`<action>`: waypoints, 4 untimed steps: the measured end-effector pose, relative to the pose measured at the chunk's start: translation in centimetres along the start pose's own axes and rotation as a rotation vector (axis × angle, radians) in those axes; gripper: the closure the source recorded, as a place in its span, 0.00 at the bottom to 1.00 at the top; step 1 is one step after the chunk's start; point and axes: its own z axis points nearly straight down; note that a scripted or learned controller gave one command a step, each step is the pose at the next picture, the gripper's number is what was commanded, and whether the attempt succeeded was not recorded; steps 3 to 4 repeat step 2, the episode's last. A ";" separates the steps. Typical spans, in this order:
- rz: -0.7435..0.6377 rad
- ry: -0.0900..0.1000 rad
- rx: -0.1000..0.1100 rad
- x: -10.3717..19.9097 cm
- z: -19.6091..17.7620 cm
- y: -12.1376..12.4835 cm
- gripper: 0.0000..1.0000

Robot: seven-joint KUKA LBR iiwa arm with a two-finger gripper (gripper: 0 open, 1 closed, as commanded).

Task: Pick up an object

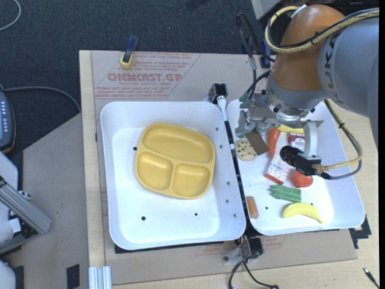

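Glossy yellow divided tray (175, 160), curved banana (303, 211) (smooth), round cracker (245, 150)

Red print reading "CHEMCAST GP" runs across the brown board (150, 77).

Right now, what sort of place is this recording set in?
Probably a robotics lab bench: two white bins on a board, toy food like a banana, and loose cables around the arm.
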 end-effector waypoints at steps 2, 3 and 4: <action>0.003 -0.002 -0.002 -0.8 -0.3 0.1 1.00; 0.003 -0.002 -0.002 -0.8 -0.3 0.1 1.00; 0.003 -0.002 -0.002 -0.8 -0.3 0.1 1.00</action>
